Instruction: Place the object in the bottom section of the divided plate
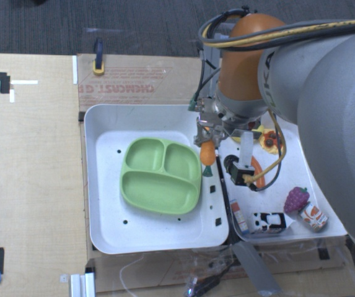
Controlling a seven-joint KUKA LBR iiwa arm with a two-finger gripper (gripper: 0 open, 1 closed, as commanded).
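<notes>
A light green divided plate point(162, 176) lies in the left white bin point(103, 228), with two small sections at the back and one wide section point(155, 193) at the front. My gripper point(206, 140) hangs over the plate's right rim, near the wall between the bins. It is shut on a small orange carrot toy point(207, 154), which hangs down with its green tip point(207, 170) lowest. The carrot is beside the back right section, above and to the right of the wide front section.
The right bin point(301, 166) holds a purple berry toy point(296, 198), an orange and white carton point(314, 217), a black and white item point(269, 222), a small bottle point(237, 218) and an orange toy point(259, 169). A cardboard sheet point(134, 79) lies behind the bins.
</notes>
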